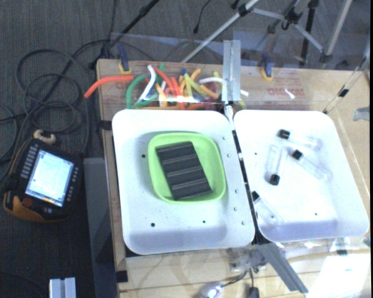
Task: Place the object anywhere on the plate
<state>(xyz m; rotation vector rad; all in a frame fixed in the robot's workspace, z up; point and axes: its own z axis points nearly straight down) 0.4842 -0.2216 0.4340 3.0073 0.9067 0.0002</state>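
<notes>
A light green square plate lies in the left white bin, a little behind its middle. A dark grey ridged rectangular block lies flat on the plate, turned slightly off square and covering most of the plate's middle. Several clear vials with black caps lie scattered in the right white bin: one vial near the bin's middle, another vial behind it, and a third vial close to the left wall.
A tangle of coloured tubes lies behind the left bin. An upright metal post stands at the back between the bins. A teach pendant lies on the floor at far left, off the bench.
</notes>
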